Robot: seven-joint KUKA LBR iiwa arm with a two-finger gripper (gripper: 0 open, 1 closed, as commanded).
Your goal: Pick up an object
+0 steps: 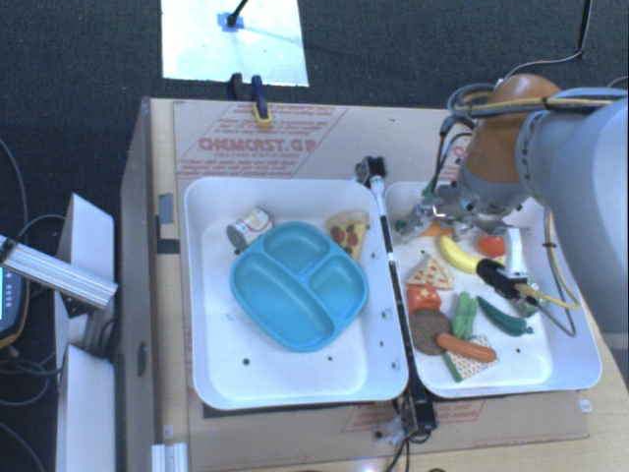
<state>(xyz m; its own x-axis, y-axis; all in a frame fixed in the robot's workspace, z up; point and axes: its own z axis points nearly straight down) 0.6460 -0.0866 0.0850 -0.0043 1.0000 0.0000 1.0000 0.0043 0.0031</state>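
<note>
Setting: dark carpet lies around a bench (157, 293) topped with a brown cardboard sheet, seen from above at a slant.
Bins: two shallow white bins sit side by side, the left bin (221, 362) and the right bin (560, 362), their inner rims touching along a dark seam.
Hidden: the arm (570, 165), grey with an orange band, reaches in from the right and covers the far right corner of the right bin; its outer part is cut off by the frame edge.
Tool: the tool (432, 214) hangs low over the far left part of the right bin, partly masked by cables; I cannot tell whether it is released or clenched, and nothing can be made out between its tips.
Hard to make out: a small orange piece (432, 230) just beneath the tool is too blurred to name.
Left bin: a blue divided plate (298, 285) fills the middle, a small can (249, 228) lies at its far left edge, a toy pizza slice (347, 232) at its far right.
Open room: bare white floor shows along the near side of the left bin.
Task objects: a banana (456, 255) lies just near of the tool; a sandwich wedge (428, 273), brown disc (427, 330), green vegetables (464, 315) and carrot (466, 346) crowd together further toward the near edge.
</note>
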